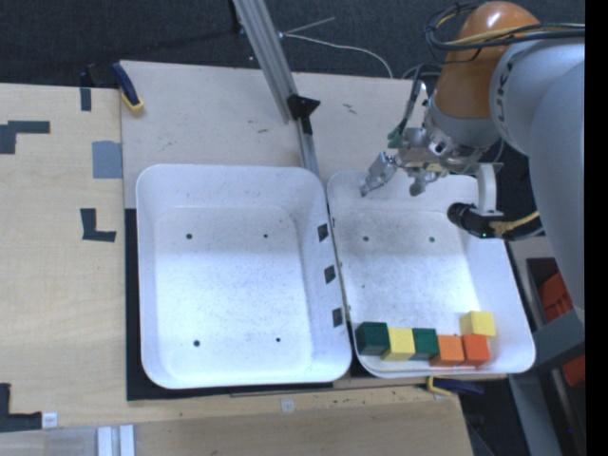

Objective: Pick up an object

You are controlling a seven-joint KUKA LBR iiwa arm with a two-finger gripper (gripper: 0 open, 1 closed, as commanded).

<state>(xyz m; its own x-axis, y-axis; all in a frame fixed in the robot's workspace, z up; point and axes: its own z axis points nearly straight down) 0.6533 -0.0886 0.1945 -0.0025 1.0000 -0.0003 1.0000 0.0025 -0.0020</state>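
Several small blocks sit in a row along the front edge of the right bin (408, 255): a dark green block (372, 336), a yellow block (400, 343), a green block (424, 341), an orange block (449, 350) and a red-orange block (475, 349), with another yellow block (479, 324) just behind that last one. My gripper (391, 182) hangs above the far edge of the right bin, well away from the blocks. Its two fingers are spread apart with nothing between them.
The left bin (233, 274) lies beside the right one, their rims touching at the middle. A slanted metal pole (271, 50) rises behind the bins. Cables (489, 221) hang off the wrist at the right bin's far right corner.
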